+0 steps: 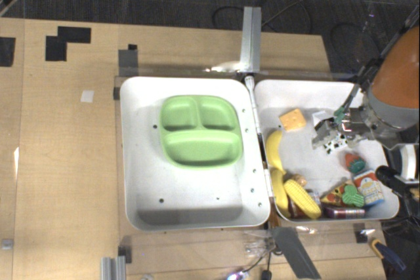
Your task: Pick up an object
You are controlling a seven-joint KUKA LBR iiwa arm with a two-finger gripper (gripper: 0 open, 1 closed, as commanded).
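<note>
Gripper (330, 134) hung mid right bin (305, 90), above bare floor; grip state can't be told. Nearest cheese (293, 119) prob missed if descent goes straight down; clutter at near edge risks multi-contact.

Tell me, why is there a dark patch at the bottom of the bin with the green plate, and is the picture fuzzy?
In the camera view, the left bin has a soft grey shadow along its near wall, below the green tray; the right bin looks evenly bright; the small toys beside the corn are slightly blurry, and the gripper is hard to make out.
</note>
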